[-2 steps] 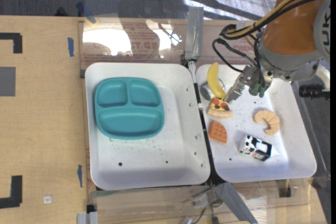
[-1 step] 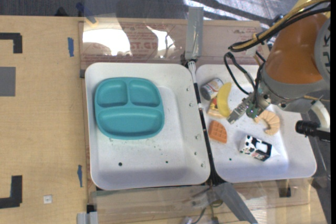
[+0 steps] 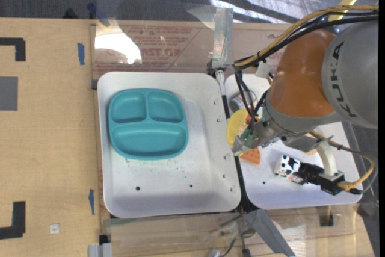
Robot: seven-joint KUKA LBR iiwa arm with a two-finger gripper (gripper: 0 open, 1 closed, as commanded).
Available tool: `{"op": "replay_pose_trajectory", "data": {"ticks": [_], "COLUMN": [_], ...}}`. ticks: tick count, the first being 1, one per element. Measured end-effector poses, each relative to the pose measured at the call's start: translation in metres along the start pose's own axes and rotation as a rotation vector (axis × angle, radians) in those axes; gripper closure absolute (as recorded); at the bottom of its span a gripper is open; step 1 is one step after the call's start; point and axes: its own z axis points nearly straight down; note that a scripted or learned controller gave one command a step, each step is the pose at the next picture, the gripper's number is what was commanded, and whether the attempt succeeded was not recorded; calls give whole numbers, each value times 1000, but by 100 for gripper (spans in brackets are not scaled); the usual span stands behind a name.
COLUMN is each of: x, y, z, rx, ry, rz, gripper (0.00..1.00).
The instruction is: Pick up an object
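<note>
My gripper (image 3: 248, 139) hangs low over the left side of the right bin (image 3: 264, 192), under the orange wrist band. A yellow round object (image 3: 235, 124) lies just left of it, partly hidden by the gripper. An orange wedge-shaped piece (image 3: 251, 157) lies right below the gripper tip, and whether they touch is unclear. A small black-and-white toy (image 3: 287, 166) lies further right on the bin floor. Something greenish shows at the gripper tip, too small to identify.
The left bin (image 3: 204, 183) holds a teal divided plate (image 3: 147, 123) in its upper left part. The ridge between the two bins (image 3: 231, 153) runs close to the gripper's left. The arm's bulk covers most of the right bin.
</note>
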Motion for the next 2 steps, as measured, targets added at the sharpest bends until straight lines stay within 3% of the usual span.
{"op": "replay_pose_trajectory", "data": {"ticks": [1,2], "x": [21,38], "y": [19,24], "z": [21,26], "rx": [0,-1], "ry": [-3,-2], "rz": [452,1075], "gripper": [100,100]}}
